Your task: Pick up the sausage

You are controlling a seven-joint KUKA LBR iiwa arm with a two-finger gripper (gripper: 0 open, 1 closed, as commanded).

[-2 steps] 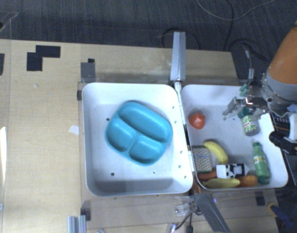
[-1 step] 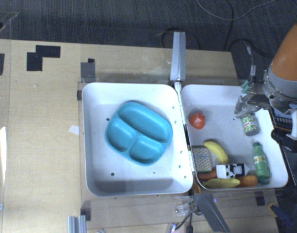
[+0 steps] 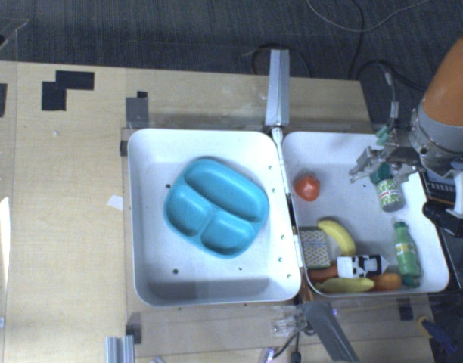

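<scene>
The left bin held a blue plate. The right bin held a tomato, bananas, bottles and the sausage. The gripper hung spread apart.

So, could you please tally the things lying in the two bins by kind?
Bananas: 2
Bottles: 2
Red round fruit: 1
Sausage: 1
Blue divided plate: 1
Speckled pad: 1
Black-and-white item: 1
Total: 9
</scene>
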